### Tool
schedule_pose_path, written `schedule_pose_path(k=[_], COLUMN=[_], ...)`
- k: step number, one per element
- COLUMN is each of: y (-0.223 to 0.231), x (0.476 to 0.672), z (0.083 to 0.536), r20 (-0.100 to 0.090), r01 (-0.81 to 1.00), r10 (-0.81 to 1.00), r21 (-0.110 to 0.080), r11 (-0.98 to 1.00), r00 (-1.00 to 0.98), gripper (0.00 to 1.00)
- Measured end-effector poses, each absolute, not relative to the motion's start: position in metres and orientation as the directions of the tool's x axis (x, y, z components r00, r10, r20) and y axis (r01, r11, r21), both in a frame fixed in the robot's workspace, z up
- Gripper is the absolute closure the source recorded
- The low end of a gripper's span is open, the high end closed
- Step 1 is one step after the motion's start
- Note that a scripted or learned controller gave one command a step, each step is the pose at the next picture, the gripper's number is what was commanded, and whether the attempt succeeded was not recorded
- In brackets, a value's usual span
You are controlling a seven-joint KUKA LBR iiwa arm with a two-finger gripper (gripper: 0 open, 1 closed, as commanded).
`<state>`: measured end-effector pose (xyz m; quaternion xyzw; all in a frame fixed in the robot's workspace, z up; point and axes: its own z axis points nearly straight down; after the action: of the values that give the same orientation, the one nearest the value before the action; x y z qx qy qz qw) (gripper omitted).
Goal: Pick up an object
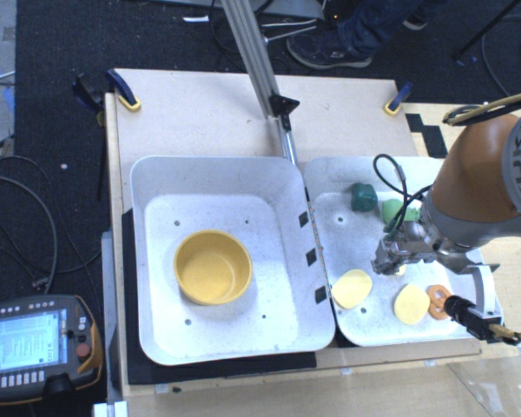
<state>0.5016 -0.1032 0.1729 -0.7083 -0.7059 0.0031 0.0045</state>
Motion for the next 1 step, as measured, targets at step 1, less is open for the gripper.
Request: schedule_pose_path(k=[1], y=[-0.1075], x=[0.5013], z=[0.1071], r20=[0.003], r01=[1.000], r10=[1.000], r21=[-0.012], r11=[-0.004], r00=[0.004], gripper=[0.00])
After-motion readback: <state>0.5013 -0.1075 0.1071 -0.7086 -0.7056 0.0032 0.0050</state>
